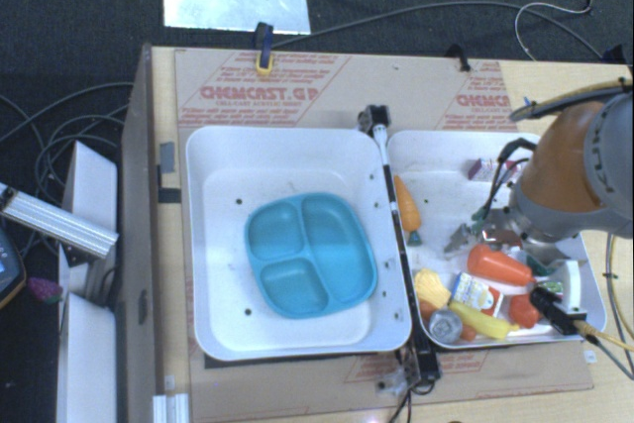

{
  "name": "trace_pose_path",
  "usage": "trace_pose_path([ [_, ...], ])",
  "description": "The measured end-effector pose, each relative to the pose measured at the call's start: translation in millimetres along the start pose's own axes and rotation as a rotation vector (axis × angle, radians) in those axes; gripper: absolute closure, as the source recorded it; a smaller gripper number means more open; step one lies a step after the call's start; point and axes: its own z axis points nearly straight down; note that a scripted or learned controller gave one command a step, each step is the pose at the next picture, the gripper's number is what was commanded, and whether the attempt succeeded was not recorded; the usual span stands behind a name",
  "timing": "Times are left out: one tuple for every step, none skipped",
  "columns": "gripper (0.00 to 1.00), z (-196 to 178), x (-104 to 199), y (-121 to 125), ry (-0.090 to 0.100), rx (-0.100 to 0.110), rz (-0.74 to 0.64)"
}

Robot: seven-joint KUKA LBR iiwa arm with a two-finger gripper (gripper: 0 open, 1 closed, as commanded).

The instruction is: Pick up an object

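Toy carrot (500, 264) lying in the right bin (436, 146) among piled toy food, just under my gripper (487, 235), wrist above it, blue tray (310, 255) in left bin (223, 213).

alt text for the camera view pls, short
A grey and orange robot arm reaches from the right into the right bin, over a pile of toy food including a carrot and a banana. The left bin holds a blue divided plate.
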Motion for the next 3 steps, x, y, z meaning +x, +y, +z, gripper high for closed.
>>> trace_pose_path([
  [1.0,-10.7,0.1,1.1,0.0,-0.003,-0.001],
  [1.0,-107.5,-15.7,-25.1,-0.002,-0.004,0.001],
  [0.0,-107.0,-15.3,-25.4,-0.001,-0.003,0.0],
])
